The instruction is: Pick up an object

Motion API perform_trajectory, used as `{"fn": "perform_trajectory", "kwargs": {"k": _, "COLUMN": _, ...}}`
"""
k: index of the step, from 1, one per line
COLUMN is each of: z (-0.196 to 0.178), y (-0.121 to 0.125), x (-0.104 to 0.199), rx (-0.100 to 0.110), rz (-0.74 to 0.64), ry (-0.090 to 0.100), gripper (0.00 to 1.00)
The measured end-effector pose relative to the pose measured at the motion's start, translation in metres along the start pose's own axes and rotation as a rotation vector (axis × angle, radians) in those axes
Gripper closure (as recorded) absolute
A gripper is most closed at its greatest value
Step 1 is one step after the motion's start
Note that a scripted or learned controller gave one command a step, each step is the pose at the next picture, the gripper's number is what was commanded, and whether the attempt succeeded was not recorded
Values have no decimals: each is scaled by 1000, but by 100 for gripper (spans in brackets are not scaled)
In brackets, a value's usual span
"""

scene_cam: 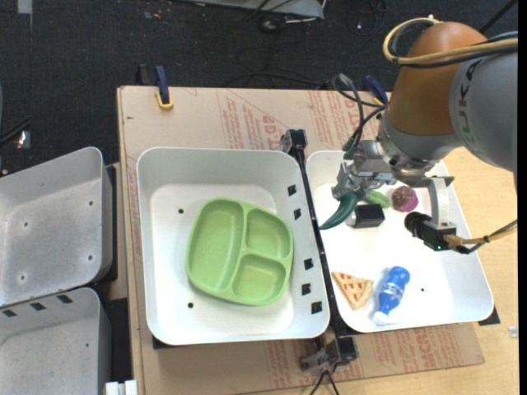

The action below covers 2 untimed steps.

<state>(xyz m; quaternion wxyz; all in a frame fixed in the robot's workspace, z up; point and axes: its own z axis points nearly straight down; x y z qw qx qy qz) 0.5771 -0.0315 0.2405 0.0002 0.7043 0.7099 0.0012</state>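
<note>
two shallow white bins sit side by side on a cardboard-topped table [214,113], seen from above at a slant. the left bin [156,220] holds one light green plate [239,253] divided into three compartments, lying flat near the bin's middle.

the grey arm [486,97], with its orange band, reaches in from the right over the far part of the right bin [461,290]. the gripper [356,189] points down near that bin's far left corner, close to the wall shared with the left bin. whether the gripper is spread or pressed together cannot be told from this angle.

a dark green curved object [336,216] lies directly below the gripper, its upper end meeting the gripper and its lower tip pointing at the shared wall; it is unclear whether it is held. a small black block [367,215] lies just beside it on the right. a pale green piece [376,196] and a round purple object [403,197] sit near the gripper's right side.

at the near end of the right bin, well apart from the gripper, an orange waffle-patterned wedge [352,289] lies just beside a blue bottle [390,290] lying on its side.
</note>
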Motion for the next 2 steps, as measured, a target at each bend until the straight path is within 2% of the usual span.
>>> {"fn": "perform_trajectory", "kwargs": {"k": 2, "z": -10, "y": 15, "x": 107, "rx": 0, "rz": 1, "ry": 0, "gripper": 100}}
